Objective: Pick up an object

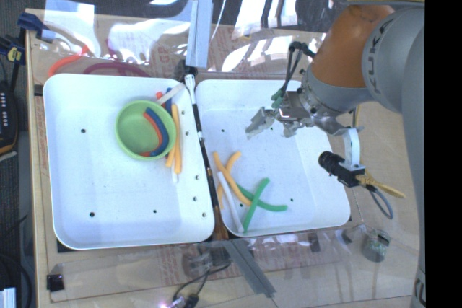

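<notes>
1. My arm (375,54) enters from the right of the camera view, grey with an orange band above the wrist, and extends over the right bin (317,216).
2. My end effector (261,122) is positioned above the upper middle of the right bin, with its tip directed toward the left of the view, toward the divider between the two bins.
3. End effector state: the tip is small and blurred here. It appears slightly parted with nothing between the fingers, but I cannot tell this for certain.
4. Candidate objects lie in the lower left part of the right bin, well apart from my end effector.
5. Green strips (258,200): two long pieces cross one another. One has its long axis running from upper right to lower left; the other curves from the crossing toward the right.
6. Orange strips (232,168): these lie just left of the green pair, long axes running diagonally from upper left to lower right. One touches the green pieces near the crossing.
7. A white stick (225,195) lies beside the bin's left wall, long axis close to vertical in the view.
8. The left bin (79,213) holds a green bowl (137,130) containing blue and red curved pieces, with orange sticks (175,144) just right of it, long axes near vertical.
9. Both bins rest side by side on the surface (303,256).
</notes>
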